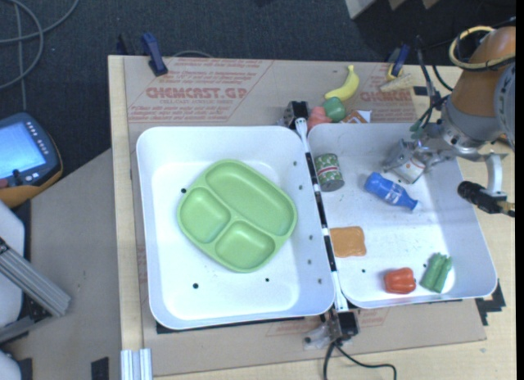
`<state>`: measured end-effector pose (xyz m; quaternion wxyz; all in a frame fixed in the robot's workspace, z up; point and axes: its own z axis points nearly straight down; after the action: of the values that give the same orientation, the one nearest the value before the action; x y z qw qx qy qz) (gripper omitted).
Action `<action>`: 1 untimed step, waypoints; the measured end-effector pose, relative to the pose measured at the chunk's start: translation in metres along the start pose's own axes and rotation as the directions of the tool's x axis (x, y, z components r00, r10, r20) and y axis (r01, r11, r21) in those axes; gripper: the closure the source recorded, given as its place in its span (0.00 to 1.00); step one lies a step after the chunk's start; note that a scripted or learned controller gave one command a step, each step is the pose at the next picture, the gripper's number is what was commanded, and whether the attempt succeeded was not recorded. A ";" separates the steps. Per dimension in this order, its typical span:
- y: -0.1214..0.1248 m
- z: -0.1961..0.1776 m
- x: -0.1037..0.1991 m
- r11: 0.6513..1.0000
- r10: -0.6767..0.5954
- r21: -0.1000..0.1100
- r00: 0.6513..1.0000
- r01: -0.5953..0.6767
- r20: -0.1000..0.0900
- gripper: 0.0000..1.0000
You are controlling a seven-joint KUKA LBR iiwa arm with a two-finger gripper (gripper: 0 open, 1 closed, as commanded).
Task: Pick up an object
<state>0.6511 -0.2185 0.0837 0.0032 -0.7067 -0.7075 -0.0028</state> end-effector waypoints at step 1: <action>0.017 -0.001 0.041 1.000 -0.003 -0.004 1.000 0.003 0.009 0.00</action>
<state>0.6678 -0.1773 0.0851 -0.0013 -0.7056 -0.7086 -0.0010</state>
